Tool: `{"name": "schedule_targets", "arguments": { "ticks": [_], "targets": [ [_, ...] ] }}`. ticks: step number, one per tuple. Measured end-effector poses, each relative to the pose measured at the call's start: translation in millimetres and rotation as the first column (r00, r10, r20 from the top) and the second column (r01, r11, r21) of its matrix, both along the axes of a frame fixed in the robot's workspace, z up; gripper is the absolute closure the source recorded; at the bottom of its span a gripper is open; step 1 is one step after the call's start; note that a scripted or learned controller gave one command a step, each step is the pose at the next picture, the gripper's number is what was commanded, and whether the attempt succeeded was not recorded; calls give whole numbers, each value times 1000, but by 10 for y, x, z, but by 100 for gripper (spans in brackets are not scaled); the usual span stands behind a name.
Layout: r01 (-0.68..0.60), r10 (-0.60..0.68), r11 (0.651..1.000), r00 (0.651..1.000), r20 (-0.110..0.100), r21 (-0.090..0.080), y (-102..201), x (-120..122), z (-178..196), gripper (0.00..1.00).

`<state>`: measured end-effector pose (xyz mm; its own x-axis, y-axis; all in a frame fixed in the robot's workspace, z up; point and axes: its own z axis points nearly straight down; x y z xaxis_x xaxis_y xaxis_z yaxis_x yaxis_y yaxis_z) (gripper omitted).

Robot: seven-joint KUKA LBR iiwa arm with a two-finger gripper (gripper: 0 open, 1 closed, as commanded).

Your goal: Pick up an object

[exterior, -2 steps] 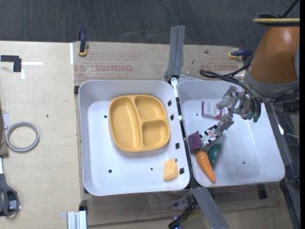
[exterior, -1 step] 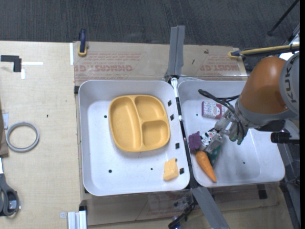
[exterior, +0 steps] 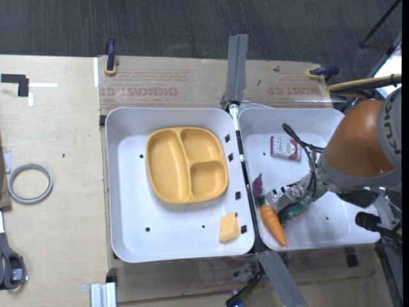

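Orange carrot (exterior: pixel 273 224) lies in the right bin (exterior: pixel 332 232), near the divider between the bins, tip pointing toward the bin's front edge. Gripper (exterior: pixel 285 203) is low in that bin, just beside the carrot's upper end, over a small teal thing (exterior: pixel 294 211). Can't tell if it's spread or closed; wiring and the wrist clutter that spot. Nothing visibly held.

My read: approach phase, grasp not made.

Suggestions for doing it well:
- Carrot looks like the nearest target. Centre over its thick middle, not the taper, or it'll likely squirt out.
- Align the closing direction across the carrot's long axis.
- Purple scrap (exterior: pixel 257 186) sits just above the carrot by the wall; keep clear so it doesn't get pinched in.
- Divider wall is close on that side, so there's a collision risk. Come straight down, no lateral sweep.
- Lift slowly and verify the hold before moving off.

Other options: red-and-white packet (exterior: pixel 285 147) at the back of the right bin looks flat, probably hard to pinch. Left bin (exterior: pixel 121 190) has a yellow divided plate (exterior: pixel 187 164) and a yellow wedge (exterior: pixel 229 228).
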<state>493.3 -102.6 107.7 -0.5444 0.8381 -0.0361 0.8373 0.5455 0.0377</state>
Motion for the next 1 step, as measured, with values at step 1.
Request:
{"name": "schedule_targets", "arguments": {
  "ticks": [1],
  "targets": [
    [-3,3,1000,1000,3,2,10,19,118,100]
  ]
}}
